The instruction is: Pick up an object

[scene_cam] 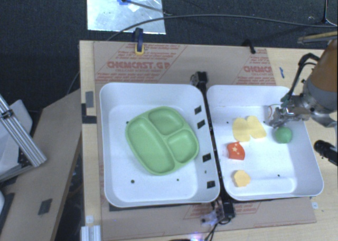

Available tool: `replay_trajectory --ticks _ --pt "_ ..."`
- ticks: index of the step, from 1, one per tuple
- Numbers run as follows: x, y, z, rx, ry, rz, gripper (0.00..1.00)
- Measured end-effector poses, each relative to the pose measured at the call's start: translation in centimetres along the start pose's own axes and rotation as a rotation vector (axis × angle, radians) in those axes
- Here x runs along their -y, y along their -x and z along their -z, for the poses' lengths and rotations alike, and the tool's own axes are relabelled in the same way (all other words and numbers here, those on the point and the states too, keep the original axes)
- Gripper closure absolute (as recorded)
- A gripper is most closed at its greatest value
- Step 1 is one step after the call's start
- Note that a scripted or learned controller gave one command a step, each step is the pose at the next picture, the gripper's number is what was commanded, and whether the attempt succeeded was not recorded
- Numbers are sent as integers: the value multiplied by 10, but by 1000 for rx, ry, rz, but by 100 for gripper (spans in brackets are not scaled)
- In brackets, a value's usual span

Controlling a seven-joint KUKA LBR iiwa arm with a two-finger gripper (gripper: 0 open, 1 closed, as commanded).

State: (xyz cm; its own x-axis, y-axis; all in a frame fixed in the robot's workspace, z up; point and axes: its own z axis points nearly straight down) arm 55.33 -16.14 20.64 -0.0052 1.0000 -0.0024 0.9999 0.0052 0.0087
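Two shallow white bins sit side by side on a brown sheet (158,58) that covers the bench, and that sheet carries red printing: "CHEMCAST GP" reads clearly on the far left part, and the same wording repeats at a slant at the far right, only partly legible there. A blue clamp with a yellow tip (139,40) grips the far edge of the sheet.

The left bin (119,103) holds a pale green divided plate (161,140) with three compartments, lying flat near the bin's middle. Black clips run along the seam between the two bins.

The right bin (303,174) holds the loose things. A pale yellow flat piece (247,128) lies left of centre toward the far side. Just nearer than it sits a small red piece with a white mark (236,151), and nearer still a small orange-yellow chunk (242,178). A green ball (283,135) rests at the right side of the bin.

The arm reaches in from the right, and the gripper (279,115) hangs low over the right bin, just on the far side of the green ball and right of the pale yellow piece. Whether its fingers are spread or pressed together cannot be told, and nothing can be seen between them
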Motion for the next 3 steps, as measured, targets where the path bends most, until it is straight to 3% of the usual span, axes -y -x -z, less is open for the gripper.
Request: replay_trajectory --ticks 1,3 --pt "-1 0 3 -1 -5 0 100" --pt "-26 -102 13 -4 -7 5 100"
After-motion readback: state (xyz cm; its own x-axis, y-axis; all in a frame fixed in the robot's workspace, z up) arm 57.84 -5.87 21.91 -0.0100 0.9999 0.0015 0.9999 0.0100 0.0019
